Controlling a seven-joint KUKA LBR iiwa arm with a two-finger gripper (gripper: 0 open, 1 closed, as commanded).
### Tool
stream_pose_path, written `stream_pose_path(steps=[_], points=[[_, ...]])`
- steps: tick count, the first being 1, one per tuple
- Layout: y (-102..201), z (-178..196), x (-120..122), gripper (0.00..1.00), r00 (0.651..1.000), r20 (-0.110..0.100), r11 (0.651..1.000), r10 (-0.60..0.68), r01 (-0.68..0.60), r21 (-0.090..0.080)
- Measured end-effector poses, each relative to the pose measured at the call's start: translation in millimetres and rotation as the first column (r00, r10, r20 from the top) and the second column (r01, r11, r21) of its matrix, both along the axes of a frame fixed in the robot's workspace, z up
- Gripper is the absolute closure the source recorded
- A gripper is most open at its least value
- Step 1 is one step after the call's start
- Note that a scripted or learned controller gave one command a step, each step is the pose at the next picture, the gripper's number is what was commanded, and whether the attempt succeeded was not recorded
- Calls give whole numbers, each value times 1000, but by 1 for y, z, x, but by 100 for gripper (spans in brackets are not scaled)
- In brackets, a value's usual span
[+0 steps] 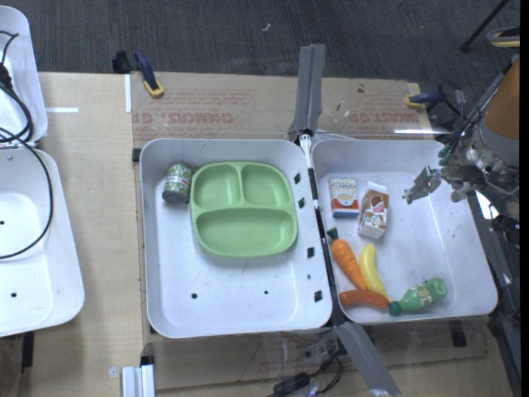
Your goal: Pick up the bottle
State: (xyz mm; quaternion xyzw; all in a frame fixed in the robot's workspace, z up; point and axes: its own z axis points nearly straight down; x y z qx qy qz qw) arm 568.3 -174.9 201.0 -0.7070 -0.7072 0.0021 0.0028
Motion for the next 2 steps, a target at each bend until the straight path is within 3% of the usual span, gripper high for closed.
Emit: stream_pose_path(steps=[1,2], points=[[-47,7,7,0,911,2,911,-413,413,-5],[-30,-90,-64,0,752,-11,752,-659,659,-1]])
